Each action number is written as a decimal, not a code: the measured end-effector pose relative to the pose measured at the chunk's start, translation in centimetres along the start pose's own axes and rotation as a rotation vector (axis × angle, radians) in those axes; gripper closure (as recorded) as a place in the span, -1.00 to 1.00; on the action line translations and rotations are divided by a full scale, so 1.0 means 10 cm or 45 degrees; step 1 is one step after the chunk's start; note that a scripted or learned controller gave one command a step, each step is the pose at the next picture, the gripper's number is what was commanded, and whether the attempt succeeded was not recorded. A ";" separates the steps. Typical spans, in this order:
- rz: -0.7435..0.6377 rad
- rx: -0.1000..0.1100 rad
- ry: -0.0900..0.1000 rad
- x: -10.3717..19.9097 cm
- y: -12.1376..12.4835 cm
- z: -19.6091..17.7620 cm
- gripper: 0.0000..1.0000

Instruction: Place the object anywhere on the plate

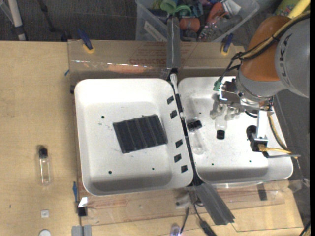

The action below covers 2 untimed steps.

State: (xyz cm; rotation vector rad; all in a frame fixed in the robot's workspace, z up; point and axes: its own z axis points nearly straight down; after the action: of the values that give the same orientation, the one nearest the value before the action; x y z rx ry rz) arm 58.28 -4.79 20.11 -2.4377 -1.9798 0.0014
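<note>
A black ribbed plate (140,133) lies flat in the left white bin (93,95). In the right white bin (275,166), a clear vial with a black cap (195,126) lies close to the divider. A second small black-capped vial (220,132) sits near the bin's middle. My gripper (223,113) hangs over the right bin, just behind that second vial. It is open, and I see nothing held between its fingers. The wrist and its cables hide the bin floor behind the gripper.
A raised divider with black clips (178,132) separates the two bins. Another clear vial (44,163) lies on the wooden bench, left of the bins. A clear tub of coloured toys (197,6) stands behind the bins. A yellow cable (275,151) trails across the right bin.
</note>
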 end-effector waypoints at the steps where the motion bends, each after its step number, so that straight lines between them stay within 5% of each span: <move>1: -0.666 -0.001 0.000 0.27 0.15 0.17 1.00; 2: -0.662 -0.004 -0.001 0.44 0.52 0.16 1.00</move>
State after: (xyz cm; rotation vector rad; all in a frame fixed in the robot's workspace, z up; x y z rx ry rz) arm 64.21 -1.58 18.46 -1.8483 -2.5423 -0.0013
